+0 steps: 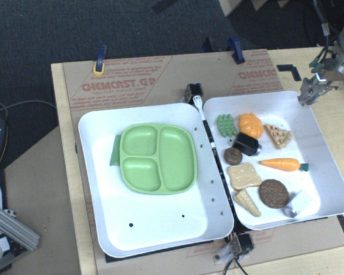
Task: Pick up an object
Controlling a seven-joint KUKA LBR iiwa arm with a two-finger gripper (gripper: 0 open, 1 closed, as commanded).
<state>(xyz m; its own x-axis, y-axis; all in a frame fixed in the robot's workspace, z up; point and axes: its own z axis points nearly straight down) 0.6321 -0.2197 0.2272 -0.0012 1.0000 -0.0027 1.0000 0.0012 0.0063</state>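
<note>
1. Objects for picking lie in the right bin [324,149]: a green ridged piece [225,124], an orange fruit [250,124], a black block [246,144], a pizza slice [278,135], a brown ball [233,156], a carrot [280,164], a bread slice [244,176], a round brown cookie [273,193], a pale wedge [247,202] and a small grey piece [290,211].
2. These items cluster toward the bin's left and middle; its right side is bare white floor.
3. Left bin [102,171] holds a green divided plate [158,158], with open floor around it.
4. Both bins sit on the table [73,113].
5. Gripper [310,92] hangs above the right bin's upper right corner, apart from every object; whether its fingers are spread or closed cannot be told.
</note>
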